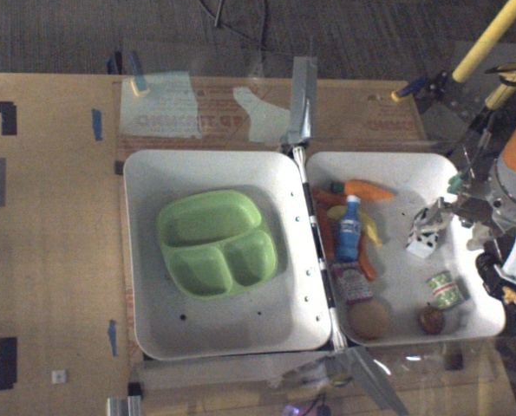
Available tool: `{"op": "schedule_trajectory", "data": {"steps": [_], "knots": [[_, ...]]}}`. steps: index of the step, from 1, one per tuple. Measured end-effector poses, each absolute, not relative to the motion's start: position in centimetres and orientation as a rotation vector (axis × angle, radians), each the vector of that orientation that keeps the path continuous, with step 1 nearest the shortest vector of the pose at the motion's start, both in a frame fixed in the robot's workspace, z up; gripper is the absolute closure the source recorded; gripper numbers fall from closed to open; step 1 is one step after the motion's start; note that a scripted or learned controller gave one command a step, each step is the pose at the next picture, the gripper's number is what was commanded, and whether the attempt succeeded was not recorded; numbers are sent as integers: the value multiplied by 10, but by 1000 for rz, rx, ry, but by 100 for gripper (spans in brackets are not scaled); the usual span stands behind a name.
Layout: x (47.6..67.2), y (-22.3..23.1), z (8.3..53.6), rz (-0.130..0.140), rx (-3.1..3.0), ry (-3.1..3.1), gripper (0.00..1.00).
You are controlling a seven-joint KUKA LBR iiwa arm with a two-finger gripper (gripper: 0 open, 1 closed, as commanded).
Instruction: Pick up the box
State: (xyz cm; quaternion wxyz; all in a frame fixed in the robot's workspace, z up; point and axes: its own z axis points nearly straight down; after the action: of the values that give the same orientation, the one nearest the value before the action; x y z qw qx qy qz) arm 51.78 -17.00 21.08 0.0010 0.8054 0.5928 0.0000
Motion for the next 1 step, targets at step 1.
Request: {"op": "schedule_trajectory", "data": {"steps": [1], "knots": [[496,-174,121,36,2709,1526,0]]}}
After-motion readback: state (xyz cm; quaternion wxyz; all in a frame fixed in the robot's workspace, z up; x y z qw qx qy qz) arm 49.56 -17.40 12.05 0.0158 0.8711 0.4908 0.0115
